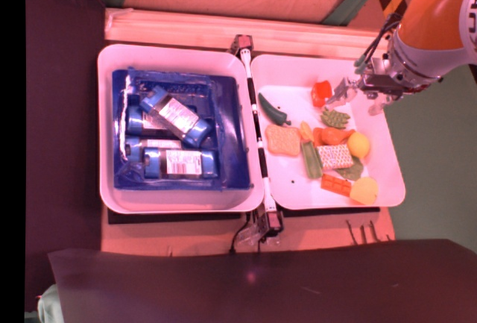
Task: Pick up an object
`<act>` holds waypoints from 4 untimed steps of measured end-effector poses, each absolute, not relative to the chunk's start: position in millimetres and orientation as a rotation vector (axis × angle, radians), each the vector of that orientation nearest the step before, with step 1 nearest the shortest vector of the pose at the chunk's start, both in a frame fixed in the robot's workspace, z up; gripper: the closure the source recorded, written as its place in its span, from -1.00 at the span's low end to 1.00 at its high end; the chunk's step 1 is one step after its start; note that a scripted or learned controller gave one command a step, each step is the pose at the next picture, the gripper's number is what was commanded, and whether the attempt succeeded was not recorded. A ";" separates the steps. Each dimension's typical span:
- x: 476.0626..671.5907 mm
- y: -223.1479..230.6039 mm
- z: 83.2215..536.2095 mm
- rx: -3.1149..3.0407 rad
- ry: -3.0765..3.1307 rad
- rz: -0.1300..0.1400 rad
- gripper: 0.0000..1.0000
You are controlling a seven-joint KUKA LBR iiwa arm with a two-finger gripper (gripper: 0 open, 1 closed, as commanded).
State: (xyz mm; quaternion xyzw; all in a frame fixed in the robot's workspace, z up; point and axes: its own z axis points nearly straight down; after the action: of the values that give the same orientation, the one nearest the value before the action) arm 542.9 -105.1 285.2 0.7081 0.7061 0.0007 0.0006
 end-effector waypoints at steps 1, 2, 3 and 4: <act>536.8 -102.6 226.4 2.228 2.218 -0.004 -1.00; 530.1 -102.6 165.9 2.230 2.219 -0.006 -1.00; 531.6 -101.6 125.1 2.215 2.206 0.013 -1.00; 538.7 -104.0 99.2 2.213 2.206 0.018 -1.00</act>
State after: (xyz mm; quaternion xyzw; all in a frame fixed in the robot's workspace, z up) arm 538.7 -104.0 99.2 0.7082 0.7059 0.0057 0.0083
